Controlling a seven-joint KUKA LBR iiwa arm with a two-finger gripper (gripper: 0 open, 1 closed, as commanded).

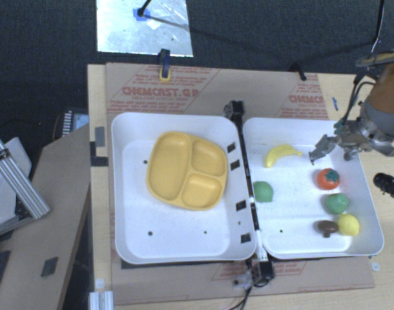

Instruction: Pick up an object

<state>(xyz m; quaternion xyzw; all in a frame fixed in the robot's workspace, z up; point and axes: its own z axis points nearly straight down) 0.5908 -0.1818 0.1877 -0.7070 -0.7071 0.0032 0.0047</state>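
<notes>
Yellow tray [186, 170] in left bin [129, 237]; banana [281, 154], tomato [327, 179] right

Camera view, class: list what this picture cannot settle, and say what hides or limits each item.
1. Gripper, camera view: too small and blurred to tell its opening.
2. Arm: cut off by the right edge, so its base is hidden.
3. Brown object in the right bin: too small to identify; it touches the yellow fruit.
4. Green object near the divider: blurred, kind unclear.
5. Yellow tray: compartment depth not judgeable from above.
</notes>
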